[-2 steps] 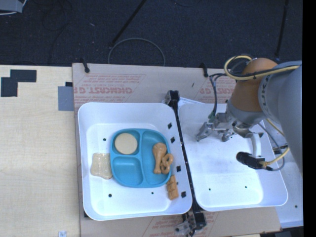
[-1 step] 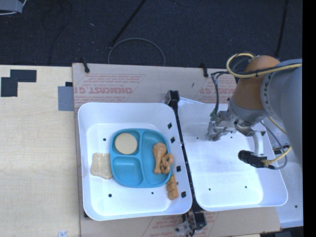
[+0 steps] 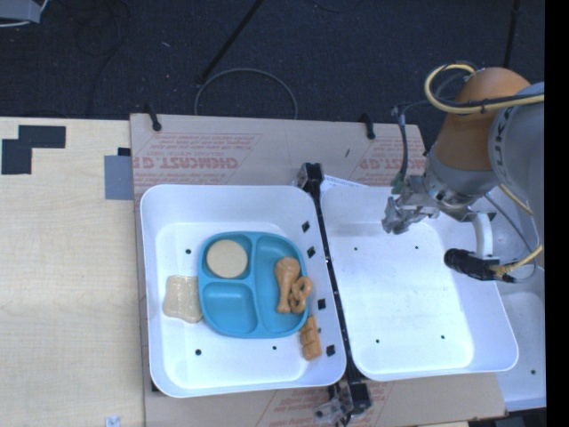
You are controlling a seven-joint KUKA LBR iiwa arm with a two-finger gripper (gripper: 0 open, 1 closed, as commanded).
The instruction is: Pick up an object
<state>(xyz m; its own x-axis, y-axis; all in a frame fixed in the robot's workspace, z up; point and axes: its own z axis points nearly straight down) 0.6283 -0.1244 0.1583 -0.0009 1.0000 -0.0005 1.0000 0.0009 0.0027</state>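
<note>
Your hand (image 3: 402, 215) hangs over the upper right part of the right bin (image 3: 418, 363); you can't tell whether it's spread or pressed together, and nothing shows between its tips. All the things sit in the left bin (image 3: 169, 212): a blue tray (image 3: 242, 314) with a round cracker (image 3: 227, 258) in its upper left compartment and a pretzel-like piece (image 3: 292, 285) in the right one. A pale slice (image 3: 182, 299) lies just left of the tray, a small brown chunk (image 3: 309, 338) at its lower right corner.

The arm (image 3: 524, 140) is grey metal with a rounded orange band (image 3: 476, 118) above the wrist. A yellowish cable (image 3: 444, 83) loops over it. The gripper (image 3: 402, 213) is dull grey metal, small, blocky.
</note>
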